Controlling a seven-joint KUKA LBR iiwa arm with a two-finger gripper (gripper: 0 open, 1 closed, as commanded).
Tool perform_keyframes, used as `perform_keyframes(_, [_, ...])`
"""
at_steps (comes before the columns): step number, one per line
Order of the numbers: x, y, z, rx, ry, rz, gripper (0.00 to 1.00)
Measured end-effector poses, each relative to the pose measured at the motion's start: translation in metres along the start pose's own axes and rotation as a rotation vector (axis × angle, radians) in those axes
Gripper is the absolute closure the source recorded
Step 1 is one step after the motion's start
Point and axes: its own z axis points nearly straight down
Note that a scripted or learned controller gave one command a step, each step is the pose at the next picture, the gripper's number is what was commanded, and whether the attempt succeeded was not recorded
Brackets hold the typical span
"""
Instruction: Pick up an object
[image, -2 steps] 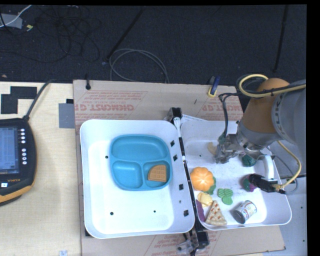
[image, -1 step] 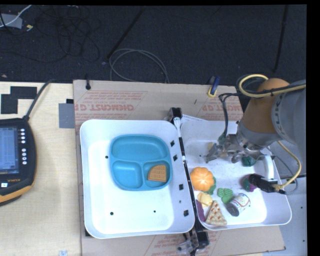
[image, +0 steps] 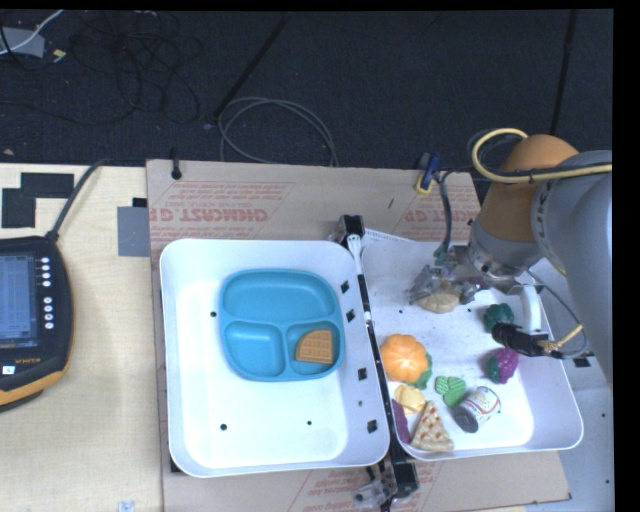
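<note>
My gripper (image: 443, 282) is low in the back of the right bin (image: 560, 425), right over a small beige object (image: 438, 299) that lies on the bin floor. The gripper's body hides the top of that object. Other toys are spread in the same bin: an orange pumpkin-like fruit (image: 404, 357), a green piece (image: 450, 386), a yellow piece (image: 408, 398), a pizza-like wedge (image: 432, 430), a small can (image: 480, 406), a purple piece (image: 503, 365) and a dark green piece (image: 498, 316).
The left bin (image: 190, 400) holds a blue divided plate (image: 270, 325) with a tan waffle-like piece (image: 316, 347) in its right compartment. A black divider (image: 365, 330) runs between the bins. A control pendant (image: 25, 310) lies at the far left.
</note>
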Motion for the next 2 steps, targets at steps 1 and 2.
perform_keyframes(1, [0.000, -0.001, -0.011, 0.003, 0.001, 0.000, 1.00])
perform_keyframes(2, [0.090, -0.008, -0.107, -0.005, 0.004, -0.004, 1.00])
